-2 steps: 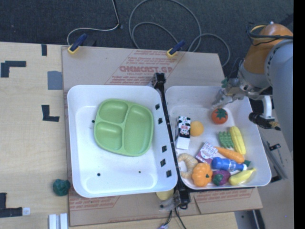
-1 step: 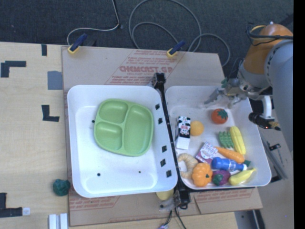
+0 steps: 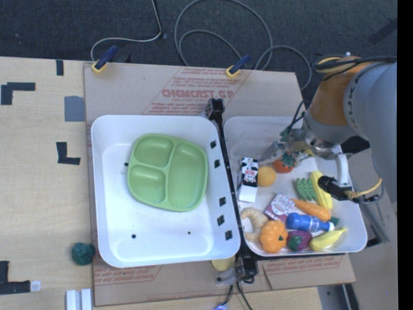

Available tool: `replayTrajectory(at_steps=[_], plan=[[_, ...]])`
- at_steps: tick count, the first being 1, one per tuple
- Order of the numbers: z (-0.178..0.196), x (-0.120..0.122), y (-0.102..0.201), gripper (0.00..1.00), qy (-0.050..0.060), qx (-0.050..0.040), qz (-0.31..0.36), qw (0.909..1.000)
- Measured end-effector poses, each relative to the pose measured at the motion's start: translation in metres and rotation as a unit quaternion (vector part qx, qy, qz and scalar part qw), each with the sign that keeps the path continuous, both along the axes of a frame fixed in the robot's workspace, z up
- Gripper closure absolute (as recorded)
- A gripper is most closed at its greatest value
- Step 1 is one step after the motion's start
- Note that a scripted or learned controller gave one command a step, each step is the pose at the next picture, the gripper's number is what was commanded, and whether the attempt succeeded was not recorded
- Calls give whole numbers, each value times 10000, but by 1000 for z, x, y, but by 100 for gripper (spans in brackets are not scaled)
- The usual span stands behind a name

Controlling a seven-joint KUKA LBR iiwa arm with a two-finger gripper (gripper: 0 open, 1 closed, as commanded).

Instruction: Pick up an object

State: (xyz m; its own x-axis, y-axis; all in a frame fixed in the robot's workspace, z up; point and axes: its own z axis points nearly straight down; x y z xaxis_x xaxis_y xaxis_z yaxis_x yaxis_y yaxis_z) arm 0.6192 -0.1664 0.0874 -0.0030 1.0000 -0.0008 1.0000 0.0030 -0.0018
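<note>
Because the small orange-red toy (image 3: pixel 284 166) lies in the right bin (image 3: pixel 258 126) just beneath the gripper (image 3: pixel 288 152) (whose state I cannot tell), a descent could nudge it toward the milk carton (image 3: pixel 249 172). It looks roundish, showing no clear long axis.

The gripper (image 3: pixel 286 152) sits low over the right bin (image 3: pixel 258 126), its fingertips lost in a tangle of metal and cable — open or closed, unreadable. A small orange-red thing (image 3: pixel 284 166) just below it is half covered. The arm (image 3: pixel 361 102) runs off the picture's right side.
</note>
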Motion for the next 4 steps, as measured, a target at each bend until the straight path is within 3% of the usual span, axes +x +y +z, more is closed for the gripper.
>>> replayTrajectory(at_steps=[1,2,3,4], plan=[[52,28,-28,0,-31,-6,-10,10000],[-5,7,12,0,-13,-13,-1,10000],[10,9,11,100,-43,-12,-9,10000],[123,2,53,100,-49,6,13,10000]])
